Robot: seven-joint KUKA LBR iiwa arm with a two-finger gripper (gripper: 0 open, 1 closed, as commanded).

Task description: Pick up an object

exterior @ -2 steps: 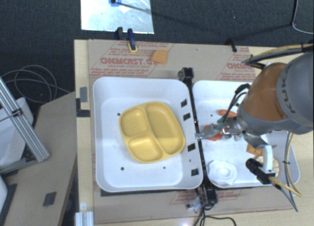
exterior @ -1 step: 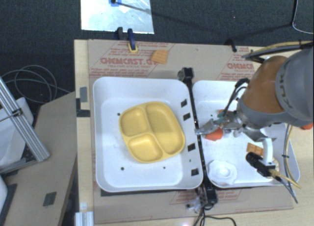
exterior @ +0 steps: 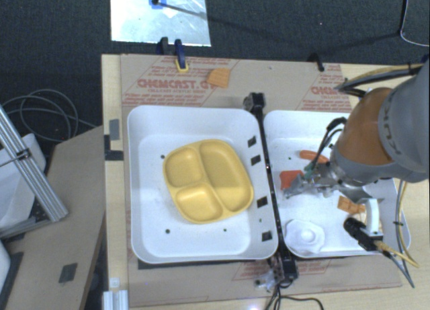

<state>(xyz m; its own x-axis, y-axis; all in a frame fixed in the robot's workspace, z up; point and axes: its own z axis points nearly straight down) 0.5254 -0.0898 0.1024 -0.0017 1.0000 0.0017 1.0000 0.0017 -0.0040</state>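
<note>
My gripper (exterior: pixel 300 188) hangs low over the left half of the right bin (exterior: pixel 289 134), reaching in from the right. A small red-orange object (exterior: pixel 289 178) lies right at its tip, touching or nearly touching it. A thin orange piece (exterior: pixel 310 156) lies just beyond, partly under the arm's cables. At the bin's near edge sits a white round lid (exterior: pixel 306 235). A small tan-orange piece (exterior: pixel 350 204) shows below the wrist. The grey arm hides much of the bin's right side.
In the left bin (exterior: pixel 144 167) rests a yellow divided plate (exterior: pixel 208 181). A black divider with clips (exterior: pixel 263 167) runs between the bins. A tan block (exterior: pixel 219 77) lies on the cardboard behind them.
</note>
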